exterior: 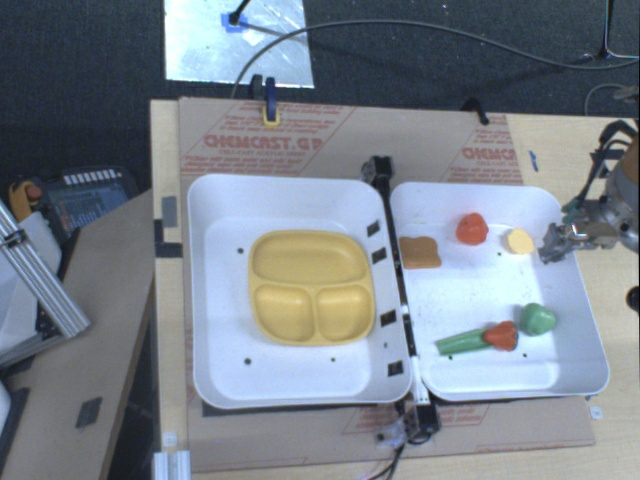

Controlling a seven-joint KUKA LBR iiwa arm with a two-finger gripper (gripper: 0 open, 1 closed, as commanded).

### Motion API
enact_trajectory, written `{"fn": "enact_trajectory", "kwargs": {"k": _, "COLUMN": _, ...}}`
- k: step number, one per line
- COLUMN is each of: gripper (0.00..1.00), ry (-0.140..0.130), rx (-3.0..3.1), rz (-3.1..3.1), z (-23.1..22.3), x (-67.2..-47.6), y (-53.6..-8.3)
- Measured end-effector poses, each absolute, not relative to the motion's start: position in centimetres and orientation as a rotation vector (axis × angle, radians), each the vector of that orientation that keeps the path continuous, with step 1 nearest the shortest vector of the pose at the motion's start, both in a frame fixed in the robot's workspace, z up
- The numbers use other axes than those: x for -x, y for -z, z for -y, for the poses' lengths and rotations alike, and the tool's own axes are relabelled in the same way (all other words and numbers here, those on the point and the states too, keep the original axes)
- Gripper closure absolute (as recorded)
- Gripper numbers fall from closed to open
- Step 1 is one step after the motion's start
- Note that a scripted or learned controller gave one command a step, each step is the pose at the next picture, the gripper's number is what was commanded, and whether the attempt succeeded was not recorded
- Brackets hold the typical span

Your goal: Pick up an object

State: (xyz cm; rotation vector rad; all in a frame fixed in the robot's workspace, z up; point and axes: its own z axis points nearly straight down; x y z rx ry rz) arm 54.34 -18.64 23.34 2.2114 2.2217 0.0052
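Note:
The right bin (575, 363) holds several small toy foods. A brown bread-like piece (420, 253) lies near its left wall, a red tomato-like piece (472, 229) sits further right, and a yellow piece (519, 241) lies beside that. Lower down are a green round piece (539, 318), a red piece (502, 336) and a long green piece (460, 343). My gripper (556, 243) hangs over the right bin's right edge, just right of the yellow piece, with nothing visible between its fingers.
The left bin (215, 213) holds a yellow divided plate (308, 286). A black hinge strip (392, 278) runs between the bins. A cable crosses the dark floor behind the bench, and grey equipment stands at the far left.

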Motion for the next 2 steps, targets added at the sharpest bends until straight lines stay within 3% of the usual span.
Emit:
{"fn": "enact_trajectory", "kwargs": {"k": 1, "gripper": 1.00, "ry": -0.005, "rx": -2.211, "rz": -2.223, "z": 18.7, "x": -54.5, "y": -28.7}}
{"fn": "enact_trajectory", "kwargs": {"k": 2, "gripper": 1.00, "ry": -0.004, "rx": -2.210, "rz": -2.231, "z": 12.7, "x": -55.4, "y": -27.4}}
